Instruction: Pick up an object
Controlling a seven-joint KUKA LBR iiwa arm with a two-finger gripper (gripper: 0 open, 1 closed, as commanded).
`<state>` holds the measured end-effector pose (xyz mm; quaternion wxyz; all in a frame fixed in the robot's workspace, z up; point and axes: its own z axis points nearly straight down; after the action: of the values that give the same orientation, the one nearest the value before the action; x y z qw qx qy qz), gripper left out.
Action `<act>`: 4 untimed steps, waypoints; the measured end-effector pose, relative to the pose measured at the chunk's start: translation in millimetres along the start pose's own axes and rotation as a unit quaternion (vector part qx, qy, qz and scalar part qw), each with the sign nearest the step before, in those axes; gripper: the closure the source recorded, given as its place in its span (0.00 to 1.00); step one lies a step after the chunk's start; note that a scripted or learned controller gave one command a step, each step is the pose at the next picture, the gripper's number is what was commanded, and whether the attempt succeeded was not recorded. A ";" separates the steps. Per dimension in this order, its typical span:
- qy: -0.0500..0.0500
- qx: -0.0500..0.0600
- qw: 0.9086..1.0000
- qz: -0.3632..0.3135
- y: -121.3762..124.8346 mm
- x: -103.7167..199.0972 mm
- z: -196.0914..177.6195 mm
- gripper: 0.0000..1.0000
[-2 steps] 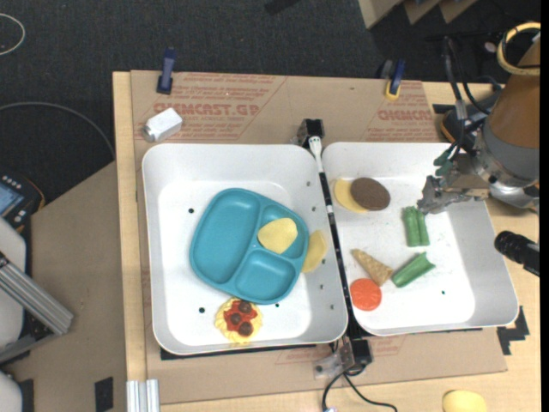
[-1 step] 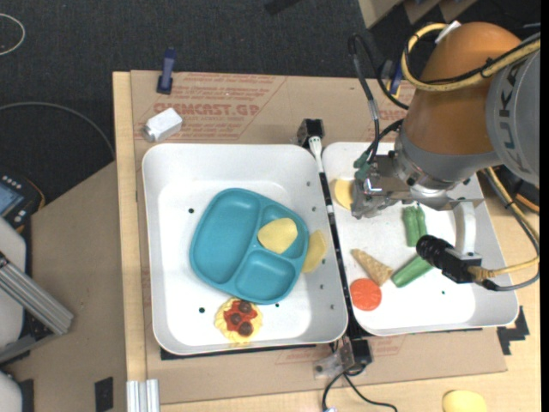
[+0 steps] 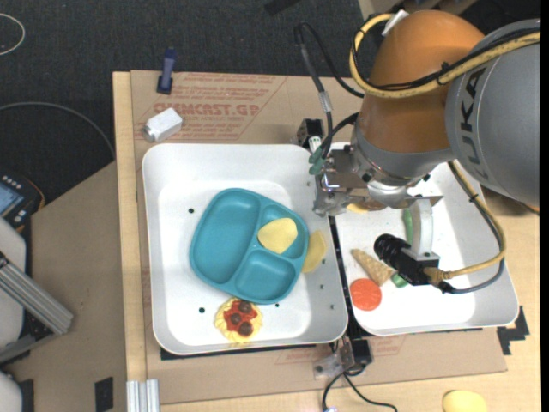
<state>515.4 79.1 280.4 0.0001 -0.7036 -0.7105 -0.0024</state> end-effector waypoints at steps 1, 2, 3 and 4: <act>0.000 0.003 1.000 0.001 -37.6 55.3 -6.7 1.00; -0.002 -0.003 1.000 0.008 -18.9 -5.4 -84.5 1.00; 0.001 -0.003 1.000 -0.001 -23.2 89.4 -153.2 1.00; 0.001 -0.006 1.000 0.004 -24.8 78.1 -261.6 1.00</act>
<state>488.9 155.9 542.2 -0.0033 -0.7066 -0.7075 -0.0069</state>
